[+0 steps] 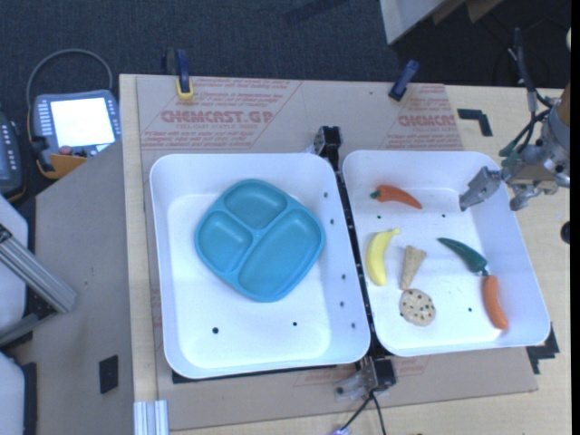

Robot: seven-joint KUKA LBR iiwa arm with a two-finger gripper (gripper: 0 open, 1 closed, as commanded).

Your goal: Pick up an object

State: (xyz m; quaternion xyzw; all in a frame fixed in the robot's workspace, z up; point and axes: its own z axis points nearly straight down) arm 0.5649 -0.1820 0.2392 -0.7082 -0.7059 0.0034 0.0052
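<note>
claw (pixel 499 191): spread wide, holding nothing, over right bin's (pixel 535 270) far right | carrot (pixel 396 196) far left of it | banana (pixel 381 256), cookie (pixel 417 307) nearer

near the yellow banana (pixel 381 256): a cone (pixel 413 265) just right, a round cookie (pixel 417 307) below, a small carrot (pixel 396 196) above, a green pepper (pixel 464 253) and orange carrot (pixel 495 302) farther right.

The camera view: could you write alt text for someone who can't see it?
A robot gripper hovers open over the right bin, which holds two carrots, a banana, a green pepper, a cone and a cookie. The left bin holds a blue divided plate.
</note>
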